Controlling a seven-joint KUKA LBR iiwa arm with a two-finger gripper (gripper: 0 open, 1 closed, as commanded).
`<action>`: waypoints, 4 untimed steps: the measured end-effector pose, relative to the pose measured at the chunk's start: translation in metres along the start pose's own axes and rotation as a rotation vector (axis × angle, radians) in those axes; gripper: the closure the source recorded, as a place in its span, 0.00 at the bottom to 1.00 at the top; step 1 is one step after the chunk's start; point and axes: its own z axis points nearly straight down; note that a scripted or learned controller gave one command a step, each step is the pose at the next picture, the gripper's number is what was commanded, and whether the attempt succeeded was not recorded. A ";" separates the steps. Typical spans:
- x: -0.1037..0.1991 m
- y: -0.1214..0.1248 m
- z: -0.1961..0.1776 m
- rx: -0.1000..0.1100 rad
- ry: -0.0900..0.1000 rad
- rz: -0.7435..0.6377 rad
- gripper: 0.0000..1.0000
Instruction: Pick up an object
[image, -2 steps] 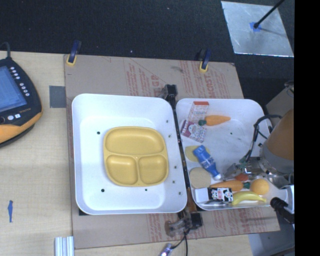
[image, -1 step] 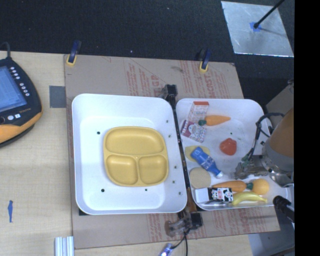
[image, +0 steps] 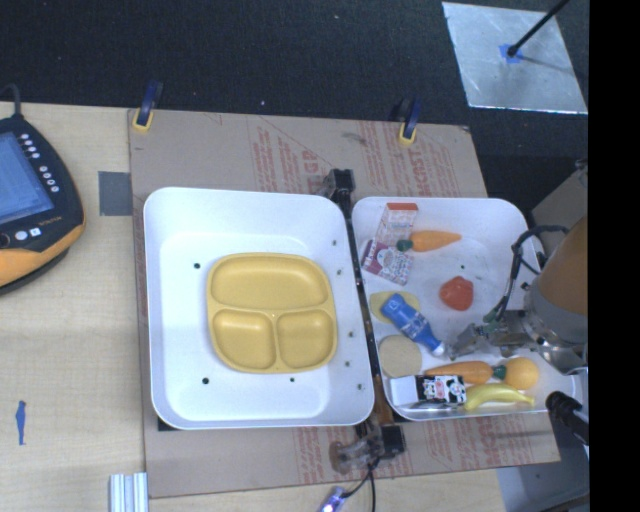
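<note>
1. Arm (image: 562, 285) enters from right edge, over right bin (image: 505, 212).
2. Gripper (image: 487, 335) low in right bin, lower-right area. Finger state: cannot tell, tips blurred against bin floor; nothing seen between them.
3. Objects in right bin: red/white carton (image: 392, 240) at top-left, carrot (image: 433, 240) just beside it, red tomato (image: 457, 293) mid-bin, blue bottle (image: 410, 320) left of gripper.
4. Along front wall: black/white box (image: 442, 390), banana (image: 497, 399), orange item (image: 462, 372), yellow lemon (image: 520, 374) near gripper.
5. Left bin (image: 175, 300) holds yellow divided tray (image: 271, 310), centred.
</note>
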 end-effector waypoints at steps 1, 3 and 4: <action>0.056 0.037 0.009 -0.001 0.000 0.003 0.00; 0.006 0.119 -0.001 0.000 0.002 0.003 1.00; 0.054 0.178 0.009 0.011 0.001 0.007 1.00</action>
